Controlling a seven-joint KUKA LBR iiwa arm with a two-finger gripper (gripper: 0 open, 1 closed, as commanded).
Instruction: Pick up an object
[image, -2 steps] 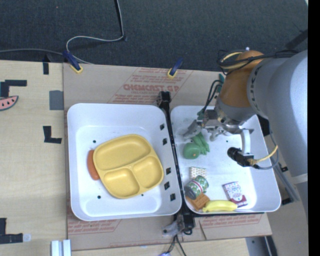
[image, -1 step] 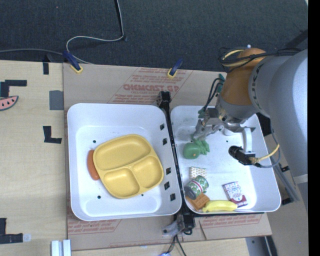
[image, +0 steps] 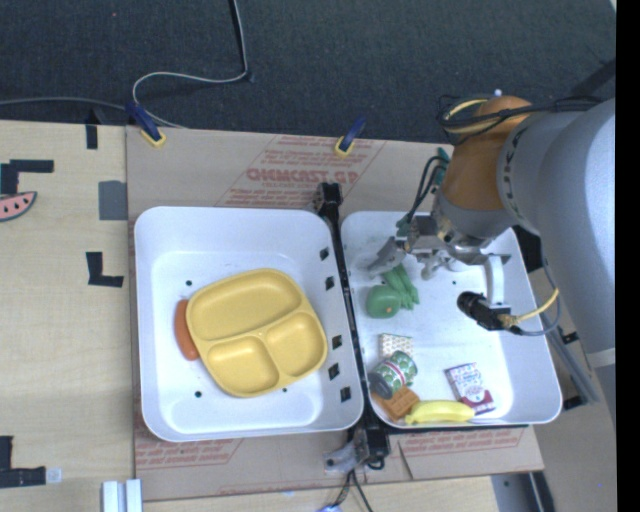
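Nearest the camera, along the near wall of the right bin (image: 530, 400), lies a smooth yellow banana (image: 443, 411), curved and glossy, with a small orange-brown waffle-textured piece (image: 400, 403) touching its left end. Just right of the banana sits a flat red-and-white packet (image: 469, 386) with printed faces, and just beyond the brown piece rests a short round can (image: 393, 373) with a green and red label, tipped on its side, with a small patterned wrapper (image: 396, 344) just beyond it. Farther back in that bin a soft-looking green toy (image: 391, 294), lumpy and rounded, lies near the left wall. The gripper (image: 400, 257) hangs directly over the far side of the green toy; its metal fingers look parted and nothing sits clamped between them, though whether a fingertip touches the toy cannot be told. Above it the grey arm (image: 570, 180) with its orange band (image: 478, 175) reaches in from the right, trailing black and yellow cables. The left bin (image: 165, 240), a shallow white plastic tray with rounded corners, holds a yellow divided plate (image: 257, 330) of matte plastic with three compartments, set at a slant. An orange-red sausage-shaped piece (image: 184, 330) pokes out along the plate's left edge, touching it. Both bins rest on a cardboard sheet (image: 290, 170) printed with red lettering, held by blue and yellow clamps (image: 148, 124) at its far edge.
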